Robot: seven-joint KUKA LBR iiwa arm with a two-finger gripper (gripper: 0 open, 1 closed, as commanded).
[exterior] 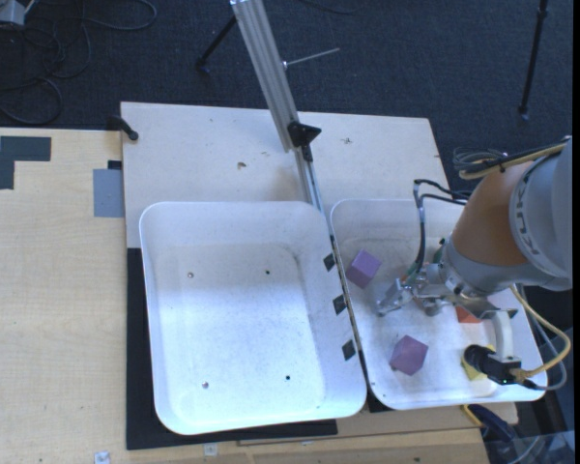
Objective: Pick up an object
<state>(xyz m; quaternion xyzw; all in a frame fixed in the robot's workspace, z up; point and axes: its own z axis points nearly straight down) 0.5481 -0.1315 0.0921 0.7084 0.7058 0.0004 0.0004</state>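
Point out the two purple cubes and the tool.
upper purple cube (pixel 363 268), camera view, on its top face
lower purple cube (pixel 408 354), camera view, on its top face
tool (pixel 391 301), camera view, between its fingertips

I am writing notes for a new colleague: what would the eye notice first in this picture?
First, the grey arm with its orange band reaching into the right bin, its gripper low between two purple cubes: one near the bin's left wall, one nearer the front. A slanted aluminium rail rises behind the bins.

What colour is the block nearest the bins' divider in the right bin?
Purple; the block shows clearly in the camera view, left of the gripper.
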